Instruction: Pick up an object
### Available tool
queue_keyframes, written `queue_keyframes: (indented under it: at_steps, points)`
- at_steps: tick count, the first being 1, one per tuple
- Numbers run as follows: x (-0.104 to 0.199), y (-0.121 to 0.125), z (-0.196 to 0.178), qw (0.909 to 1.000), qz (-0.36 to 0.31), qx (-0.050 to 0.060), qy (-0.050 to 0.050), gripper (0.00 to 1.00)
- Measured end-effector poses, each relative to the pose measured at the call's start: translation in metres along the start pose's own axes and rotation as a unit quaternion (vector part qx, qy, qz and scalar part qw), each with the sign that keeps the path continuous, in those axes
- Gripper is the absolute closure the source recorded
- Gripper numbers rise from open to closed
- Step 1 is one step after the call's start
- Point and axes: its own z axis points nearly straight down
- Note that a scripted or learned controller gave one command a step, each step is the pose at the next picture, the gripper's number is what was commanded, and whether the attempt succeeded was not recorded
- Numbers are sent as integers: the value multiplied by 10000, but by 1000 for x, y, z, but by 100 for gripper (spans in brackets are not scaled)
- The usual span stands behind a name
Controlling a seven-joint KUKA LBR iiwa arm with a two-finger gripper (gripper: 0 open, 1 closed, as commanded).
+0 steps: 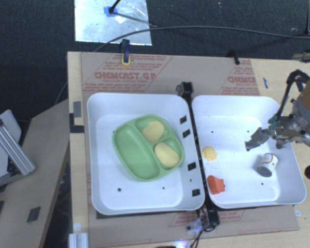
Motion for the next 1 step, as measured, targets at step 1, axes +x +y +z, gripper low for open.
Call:
queue_keyframes:
  at_steps: [1]
  points:
    - [0, 1, -4, 10000, -11, -38, -6, 0]
